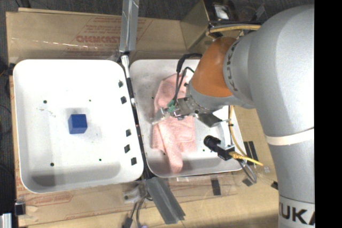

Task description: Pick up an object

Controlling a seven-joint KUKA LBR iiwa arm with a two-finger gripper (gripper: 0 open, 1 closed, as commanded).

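Gripper (pixel 172 110) lowered onto pink cloth (pixel 172 139) in right bin (pixel 140 83); finger state cannot be told. Grasp step judged; closing, then lift needed.

I count two shallow white bins on my surface (pixel 32 24): the left bin (pixel 32 168) and the right bin (pixel 143 75), side by side. In the left bin there is one blue cube (pixel 78 123), and nothing else of its kind. In the right bin lies one pink cloth (pixel 173 139), crumpled into a single heap. Under both bins there is one sheet of brown cardboard (pixel 64 29). One arm (pixel 278 77) reaches in, mine, with one orange band (pixel 211 69) on it and one pincer (pixel 173 109) at its end, down over the cloth.
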